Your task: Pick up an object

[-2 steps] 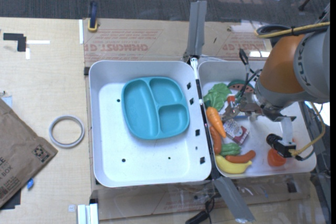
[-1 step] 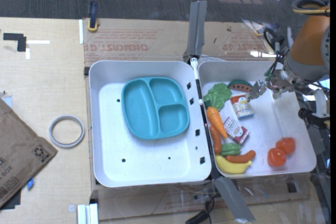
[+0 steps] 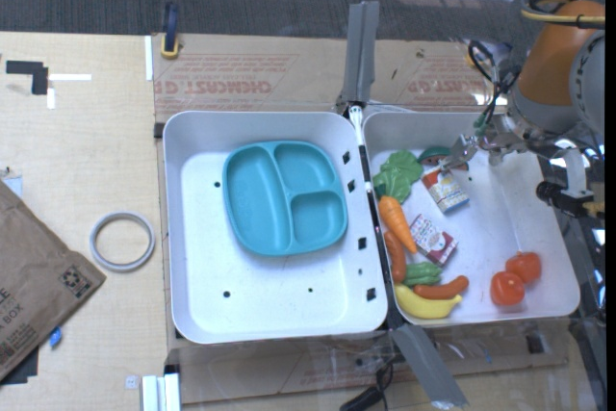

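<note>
While the tabletop stretches pale and wooden toward its left edge, a brown cardboard box lies at the front left corner, with a roll of tape just beside it. Next comes the left bin, holding a teal divided plate near its middle. Touching it on the right is the right bin, crowded along its left wall: a green leafy toy at the back, then an orange carrot, a small red-and-white packet, a green pepper, a red chilli and a yellow banana at the front. Two red tomatoes sit near the front right corner. At the back of this bin the end effector hangs over a red-and-white carton; whether its fingers are wide or narrow cannot be told. The grey arm with its orange band enters from the right edge.
</note>
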Robot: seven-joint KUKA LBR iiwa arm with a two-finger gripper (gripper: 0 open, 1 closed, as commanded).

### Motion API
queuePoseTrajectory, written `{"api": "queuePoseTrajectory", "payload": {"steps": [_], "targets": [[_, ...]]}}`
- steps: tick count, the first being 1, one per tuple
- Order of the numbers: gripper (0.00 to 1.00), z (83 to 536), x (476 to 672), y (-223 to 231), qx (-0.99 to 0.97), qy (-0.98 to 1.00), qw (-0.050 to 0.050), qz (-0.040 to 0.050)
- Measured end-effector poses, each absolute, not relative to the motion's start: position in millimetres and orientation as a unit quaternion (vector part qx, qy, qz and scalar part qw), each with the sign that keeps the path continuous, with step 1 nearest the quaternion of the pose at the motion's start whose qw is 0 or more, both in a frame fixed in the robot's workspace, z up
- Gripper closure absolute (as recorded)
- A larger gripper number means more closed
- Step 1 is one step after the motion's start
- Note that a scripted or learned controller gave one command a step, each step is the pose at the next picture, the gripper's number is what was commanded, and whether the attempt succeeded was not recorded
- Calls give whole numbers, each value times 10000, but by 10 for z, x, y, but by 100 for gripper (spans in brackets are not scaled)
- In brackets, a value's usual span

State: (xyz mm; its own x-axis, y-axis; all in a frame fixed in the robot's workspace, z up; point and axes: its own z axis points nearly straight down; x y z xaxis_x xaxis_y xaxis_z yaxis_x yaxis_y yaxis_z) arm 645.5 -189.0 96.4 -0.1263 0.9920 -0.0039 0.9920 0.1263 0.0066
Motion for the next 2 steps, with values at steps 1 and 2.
{"api": "queuePoseTrajectory", "payload": {"steps": [1,2], "targets": [[0,905,6594,-1214,6600,7512,2,-4],[0,905,6593,-1216,6599,7513,3,-5]]}}
